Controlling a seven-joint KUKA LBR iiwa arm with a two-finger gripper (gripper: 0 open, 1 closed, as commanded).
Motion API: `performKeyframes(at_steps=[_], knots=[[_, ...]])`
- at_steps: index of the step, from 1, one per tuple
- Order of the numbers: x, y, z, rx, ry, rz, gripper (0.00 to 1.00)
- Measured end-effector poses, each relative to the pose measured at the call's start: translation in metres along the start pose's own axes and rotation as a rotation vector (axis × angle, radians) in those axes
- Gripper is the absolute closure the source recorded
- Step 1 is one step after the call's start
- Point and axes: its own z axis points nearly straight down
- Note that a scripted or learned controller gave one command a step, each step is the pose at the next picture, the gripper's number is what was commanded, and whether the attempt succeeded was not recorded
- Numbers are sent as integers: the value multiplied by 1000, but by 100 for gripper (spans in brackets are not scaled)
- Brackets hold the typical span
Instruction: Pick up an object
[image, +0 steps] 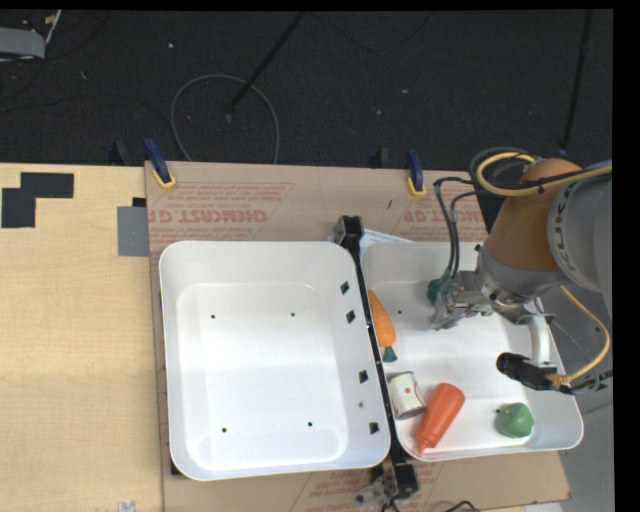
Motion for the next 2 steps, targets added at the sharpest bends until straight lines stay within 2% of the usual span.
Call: performKeyframes(at_steps=[1,2], knots=[[-8,2,-45,-4,-1,0,100],[-12,-6,-94,-4,-1,1,100]])
